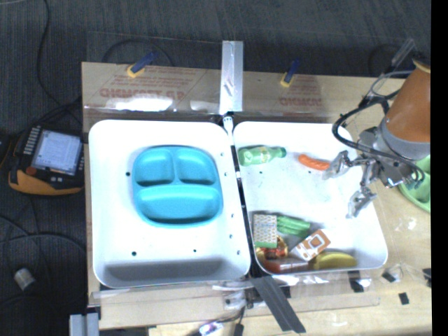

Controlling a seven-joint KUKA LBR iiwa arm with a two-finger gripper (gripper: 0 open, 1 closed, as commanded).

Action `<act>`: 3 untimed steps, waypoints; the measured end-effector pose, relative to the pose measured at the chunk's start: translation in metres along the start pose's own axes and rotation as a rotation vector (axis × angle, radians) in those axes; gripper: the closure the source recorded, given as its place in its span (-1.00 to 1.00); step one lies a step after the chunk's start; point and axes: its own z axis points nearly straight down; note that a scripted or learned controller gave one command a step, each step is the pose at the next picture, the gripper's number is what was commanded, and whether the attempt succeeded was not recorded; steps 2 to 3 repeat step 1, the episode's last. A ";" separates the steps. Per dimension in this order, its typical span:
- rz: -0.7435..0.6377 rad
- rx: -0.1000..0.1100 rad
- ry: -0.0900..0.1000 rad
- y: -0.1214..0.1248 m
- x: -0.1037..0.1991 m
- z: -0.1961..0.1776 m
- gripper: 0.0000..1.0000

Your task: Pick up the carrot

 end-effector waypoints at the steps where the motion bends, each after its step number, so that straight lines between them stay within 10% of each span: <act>1: -0.065 0.002 0.002 0.011 0.036 -0.033 -1.00; 3: -0.065 0.002 0.002 0.011 0.036 -0.033 -1.00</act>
